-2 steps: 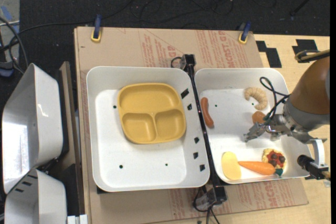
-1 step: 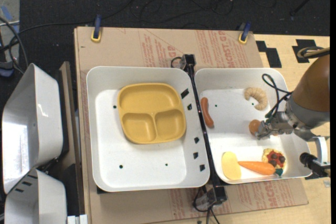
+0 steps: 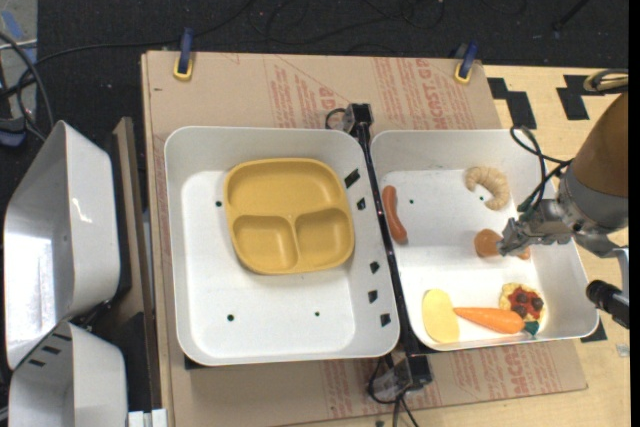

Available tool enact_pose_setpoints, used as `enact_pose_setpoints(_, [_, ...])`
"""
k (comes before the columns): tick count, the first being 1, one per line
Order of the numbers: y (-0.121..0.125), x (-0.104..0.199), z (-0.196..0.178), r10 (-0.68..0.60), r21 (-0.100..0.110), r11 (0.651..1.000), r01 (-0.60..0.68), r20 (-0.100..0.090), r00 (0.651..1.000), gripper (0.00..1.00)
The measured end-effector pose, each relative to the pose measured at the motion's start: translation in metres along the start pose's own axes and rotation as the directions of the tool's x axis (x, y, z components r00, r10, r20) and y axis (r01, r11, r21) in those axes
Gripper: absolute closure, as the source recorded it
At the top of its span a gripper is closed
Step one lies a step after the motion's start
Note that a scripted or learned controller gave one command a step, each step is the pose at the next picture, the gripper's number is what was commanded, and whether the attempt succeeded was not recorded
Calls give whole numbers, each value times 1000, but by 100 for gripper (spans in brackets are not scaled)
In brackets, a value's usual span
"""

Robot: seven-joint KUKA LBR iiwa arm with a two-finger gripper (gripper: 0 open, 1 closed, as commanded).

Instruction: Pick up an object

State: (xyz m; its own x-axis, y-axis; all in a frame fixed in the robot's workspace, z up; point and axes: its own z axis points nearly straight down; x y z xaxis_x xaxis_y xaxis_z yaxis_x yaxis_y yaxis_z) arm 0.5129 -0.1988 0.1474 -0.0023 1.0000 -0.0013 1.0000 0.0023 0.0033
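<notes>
My pincer [image 3: 518,242] hangs low over the right bin [image 3: 440,150], close to its right wall and about midway along it; its dark tip sits just beside a small brown ball [image 3: 487,242], on the ball's right, and may be touching it, though I cannot tell whether it has hold of anything, nor how wide it stands. Up toward the bin's far right corner lies a pale croissant [image 3: 488,183], apart from the ball; against the bin's left wall lies a red sausage [image 3: 396,214], running along that wall. At the near edge a yellow slice [image 3: 438,315] lies flat toward the left, with a carrot [image 3: 488,319] just beside it, pointing left; in the near right corner sits a little pizza [image 3: 524,301], touching or nearly touching the carrot's thick end. The left bin [image 3: 200,245] carries a yellow tray [image 3: 288,214] with three compartments, set toward its far right corner; both bins rest on a board [image 3: 290,85] held by two clamps [image 3: 183,65] at its far edge.
</notes>
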Motion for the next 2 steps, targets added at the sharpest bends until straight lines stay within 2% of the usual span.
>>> enact_pose_setpoints(1, [9, 3, -59, -2, -2, 1000, 2, 1, 1000, 100])
enact_pose_setpoints(2, [10, 3, -57, -1, 2, 1000, 1, 0, 1000, 100])
